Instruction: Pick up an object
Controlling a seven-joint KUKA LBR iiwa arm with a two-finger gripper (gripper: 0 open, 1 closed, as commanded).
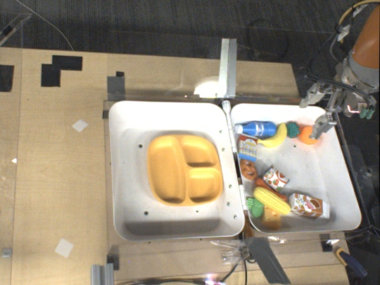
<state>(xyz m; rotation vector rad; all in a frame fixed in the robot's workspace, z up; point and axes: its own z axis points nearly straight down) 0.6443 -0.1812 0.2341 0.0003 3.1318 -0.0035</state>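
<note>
Gripper (325,122) at far right corner of right bin (341,177), finger spread hard to tell, nothing seen held. Orange ball (307,134) just left of it, touching or nearly. Banana (275,136) further left, lying left-right.

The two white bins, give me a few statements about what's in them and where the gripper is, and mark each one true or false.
1. The yellow tray lies in the left bin. True.
2. The blue bottle lies in the left bin. False: it is in the right bin, near its far edge.
3. The gripper is above the right bin's far right corner, close to the orange ball. True.
4. The banana is inside the yellow tray. False: it lies beside the blue bottle in the right bin.
5. The corn cob is in the right bin. True.
</note>
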